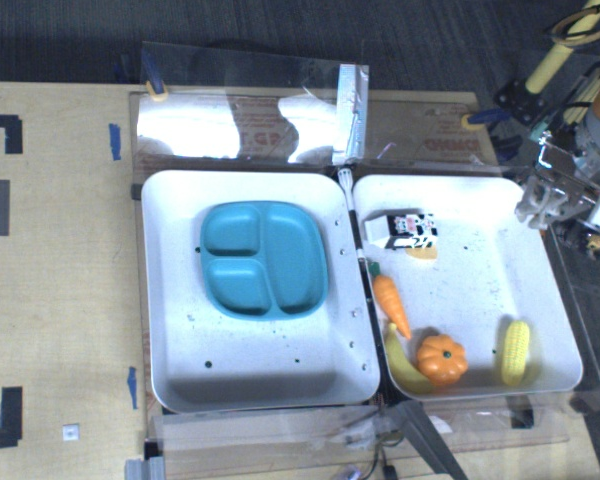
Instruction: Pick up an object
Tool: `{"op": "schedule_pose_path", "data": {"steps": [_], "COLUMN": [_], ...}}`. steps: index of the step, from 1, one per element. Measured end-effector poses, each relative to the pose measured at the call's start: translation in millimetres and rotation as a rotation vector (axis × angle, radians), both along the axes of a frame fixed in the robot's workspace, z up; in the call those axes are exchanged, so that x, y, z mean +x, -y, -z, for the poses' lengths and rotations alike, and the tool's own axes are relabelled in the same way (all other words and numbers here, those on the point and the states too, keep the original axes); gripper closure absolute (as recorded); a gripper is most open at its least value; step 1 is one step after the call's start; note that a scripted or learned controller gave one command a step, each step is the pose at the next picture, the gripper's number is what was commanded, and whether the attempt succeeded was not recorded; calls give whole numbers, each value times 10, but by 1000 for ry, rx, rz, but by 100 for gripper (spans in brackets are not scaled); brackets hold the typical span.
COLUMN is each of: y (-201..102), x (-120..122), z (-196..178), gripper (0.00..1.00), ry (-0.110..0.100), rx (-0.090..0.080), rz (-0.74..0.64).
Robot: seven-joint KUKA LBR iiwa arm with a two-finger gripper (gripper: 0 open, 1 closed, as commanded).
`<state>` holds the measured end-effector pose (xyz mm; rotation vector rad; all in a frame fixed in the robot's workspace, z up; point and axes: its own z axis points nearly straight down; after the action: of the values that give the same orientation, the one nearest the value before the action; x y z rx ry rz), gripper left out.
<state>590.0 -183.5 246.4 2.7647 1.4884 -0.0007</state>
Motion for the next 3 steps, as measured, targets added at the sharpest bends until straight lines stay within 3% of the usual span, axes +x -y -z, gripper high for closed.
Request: {"op": "schedule_pose_path", "data": {"steps": [1, 2, 3], "y": [-578, -1373, -1352], "x": [495, 772, 780], "z": [216, 321, 202], "gripper": [100, 100, 100], "ry": [-1, 0, 3], "rx": [1, 2, -2], "rz": [-107, -197, -196]}}
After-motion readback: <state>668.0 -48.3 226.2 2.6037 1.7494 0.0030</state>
